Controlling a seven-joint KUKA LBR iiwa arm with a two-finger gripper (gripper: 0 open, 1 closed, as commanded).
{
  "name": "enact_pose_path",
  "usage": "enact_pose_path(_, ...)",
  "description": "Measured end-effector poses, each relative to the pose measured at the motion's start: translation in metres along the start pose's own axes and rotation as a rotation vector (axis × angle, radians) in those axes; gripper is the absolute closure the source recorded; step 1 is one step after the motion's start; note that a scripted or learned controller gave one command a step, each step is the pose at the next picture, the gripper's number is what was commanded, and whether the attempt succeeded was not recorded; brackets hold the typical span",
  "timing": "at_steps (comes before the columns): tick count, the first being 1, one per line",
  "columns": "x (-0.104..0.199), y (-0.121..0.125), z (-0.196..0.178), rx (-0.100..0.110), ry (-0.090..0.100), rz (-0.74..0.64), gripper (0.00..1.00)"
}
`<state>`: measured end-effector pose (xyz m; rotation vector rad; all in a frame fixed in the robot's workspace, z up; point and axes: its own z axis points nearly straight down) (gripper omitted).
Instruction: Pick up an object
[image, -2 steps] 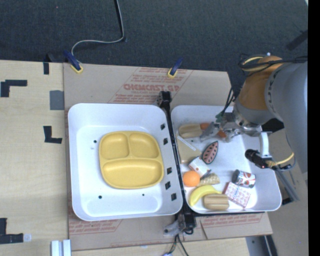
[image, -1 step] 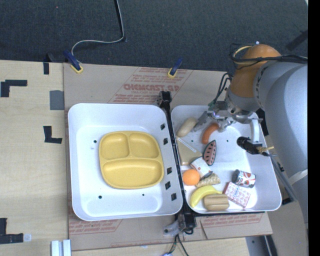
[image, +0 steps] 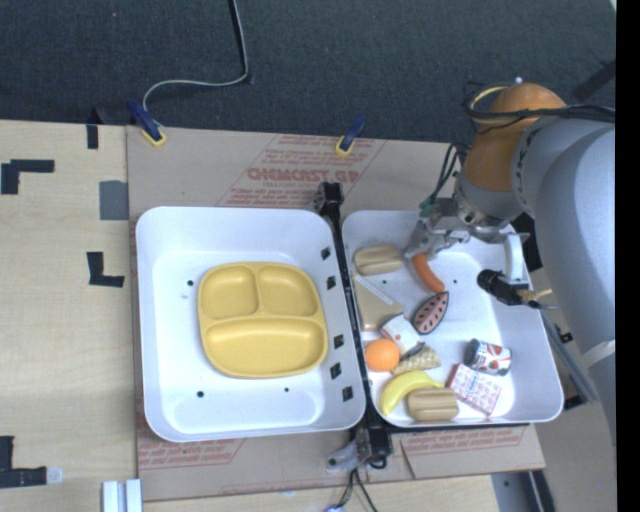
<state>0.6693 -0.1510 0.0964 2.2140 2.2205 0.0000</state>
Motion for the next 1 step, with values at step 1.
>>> enact_pose_path(1, 0.0612, -0.0587, -0.1382, 0.002, 0.004, 0.000, 1.00)
